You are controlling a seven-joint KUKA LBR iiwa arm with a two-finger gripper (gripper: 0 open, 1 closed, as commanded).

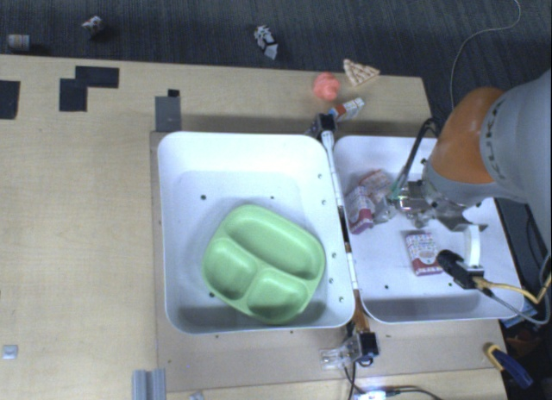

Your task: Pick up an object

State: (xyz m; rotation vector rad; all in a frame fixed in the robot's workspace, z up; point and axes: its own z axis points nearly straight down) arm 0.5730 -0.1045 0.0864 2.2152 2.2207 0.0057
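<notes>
Green is what I see first: a lime 3-compartment plate (263,262) lying in the left bin (185,161), toward that bin's near edge. I take the divider (336,200) between the 2 bins as my landmark. Just right of it, in the right bin (379,299), lies a crumpled packet (369,198) in pink, red and white. Farther right from the divider, and a little nearer the camera, a small red and white carton (422,252) rests flat on the bin floor. My hand (412,206) hangs low over the right bin between packet and carton, just beside the packet's right end; I cannot tell from this angle how its jaws stand, and I see nothing gripped. Behind the divider's far end, on the wooden table (78,243), sit a pink ball (326,86), a wedge-shaped toy (360,71) and a small tube (348,109).
</notes>
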